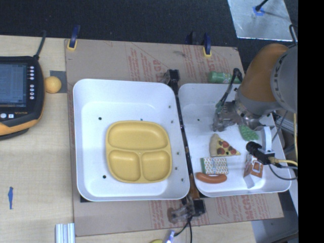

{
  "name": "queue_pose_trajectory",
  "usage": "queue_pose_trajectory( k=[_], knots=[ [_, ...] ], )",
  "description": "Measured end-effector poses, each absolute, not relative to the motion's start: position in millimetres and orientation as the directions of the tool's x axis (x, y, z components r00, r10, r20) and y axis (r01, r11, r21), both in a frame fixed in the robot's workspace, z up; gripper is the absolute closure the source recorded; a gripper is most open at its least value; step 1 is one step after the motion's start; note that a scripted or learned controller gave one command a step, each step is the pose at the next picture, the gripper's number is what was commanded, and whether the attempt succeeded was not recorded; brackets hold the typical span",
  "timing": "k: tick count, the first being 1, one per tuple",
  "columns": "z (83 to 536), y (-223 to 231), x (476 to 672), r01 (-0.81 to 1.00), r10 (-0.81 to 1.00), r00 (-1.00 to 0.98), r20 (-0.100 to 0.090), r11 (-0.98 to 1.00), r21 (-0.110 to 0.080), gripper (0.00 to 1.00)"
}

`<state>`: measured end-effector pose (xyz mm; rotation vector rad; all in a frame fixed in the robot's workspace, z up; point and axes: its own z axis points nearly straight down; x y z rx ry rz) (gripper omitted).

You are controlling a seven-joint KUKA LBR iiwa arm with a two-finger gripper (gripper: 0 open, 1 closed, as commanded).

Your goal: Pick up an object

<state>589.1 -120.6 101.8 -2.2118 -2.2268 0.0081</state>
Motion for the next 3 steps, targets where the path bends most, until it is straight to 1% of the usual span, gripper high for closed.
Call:
queue_pose_trajectory(
  k=[1, 2, 3],
  knots=[
    [112, -121, 589.1, 1.0, 1.0, -0.009, -0.003, 0.009, -0.008, 1.0],
    [112, -121, 589.0, 1.0, 1.0, -0.01, -0.003, 0.01, -0.008, 0.0],
    [142, -136, 556.8, 1.0, 1.0, -0.004, -0.001, 0.004, -0.004, 0.0]
  ],
)
